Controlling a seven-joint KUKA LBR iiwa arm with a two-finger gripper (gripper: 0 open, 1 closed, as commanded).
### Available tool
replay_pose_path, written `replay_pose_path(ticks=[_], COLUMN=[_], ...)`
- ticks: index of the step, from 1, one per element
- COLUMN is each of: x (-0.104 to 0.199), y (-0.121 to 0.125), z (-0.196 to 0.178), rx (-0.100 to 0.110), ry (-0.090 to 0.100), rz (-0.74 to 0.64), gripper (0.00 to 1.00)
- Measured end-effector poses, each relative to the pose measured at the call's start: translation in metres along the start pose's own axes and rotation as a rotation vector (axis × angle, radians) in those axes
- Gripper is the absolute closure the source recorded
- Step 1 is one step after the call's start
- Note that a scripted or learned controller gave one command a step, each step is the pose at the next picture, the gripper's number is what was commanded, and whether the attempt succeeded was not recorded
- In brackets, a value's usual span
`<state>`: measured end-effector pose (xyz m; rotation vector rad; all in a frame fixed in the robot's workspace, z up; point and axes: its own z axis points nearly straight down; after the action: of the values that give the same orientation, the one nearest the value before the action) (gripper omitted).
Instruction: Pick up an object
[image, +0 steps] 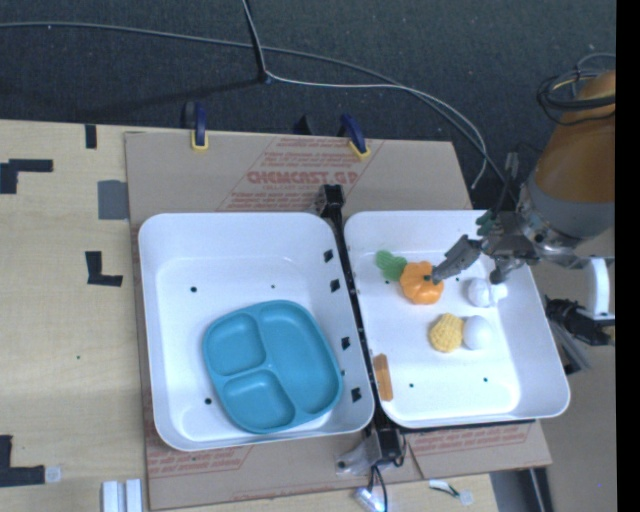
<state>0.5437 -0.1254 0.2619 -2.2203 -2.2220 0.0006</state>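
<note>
At the near edge of the surface (70, 300), the two white bins sit side by side on a sheet of cardboard (300, 175). The left bin (165, 245) holds a blue divided plate (270, 367), lying toward its near side. In the right bin (500, 395), closest to the near rim, a small orange stick-shaped piece (382, 377) lies against the wall shared with the left bin. Further in, a yellow corn-like piece (446, 333) rests just beside a white round piece (478, 333). Beyond them, near the middle of the bin, sits an orange toy with a green top (420, 284), and a green leafy piece (390, 264) lies just beside it toward the shared wall. Another white piece (481, 293) lies near the bin's right wall. The pincer (447, 263) reaches in from the right, one dark finger slanting down to touch the orange toy; whether it is open or closed I cannot tell, and nothing is visibly gripped. At the far edge of the cardboard, two blue-and-yellow clamps (352, 135) hold it down.
</note>
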Motion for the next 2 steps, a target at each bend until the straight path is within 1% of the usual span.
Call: replay_pose_path(ticks=[1,2], x=[-0.060,-0.014], y=[0.032,-0.033], z=[0.123,0.179], rx=[0.012,0.002], ry=[0.002,0.001], rz=[0.004,-0.001], gripper=[0.00,0.00])
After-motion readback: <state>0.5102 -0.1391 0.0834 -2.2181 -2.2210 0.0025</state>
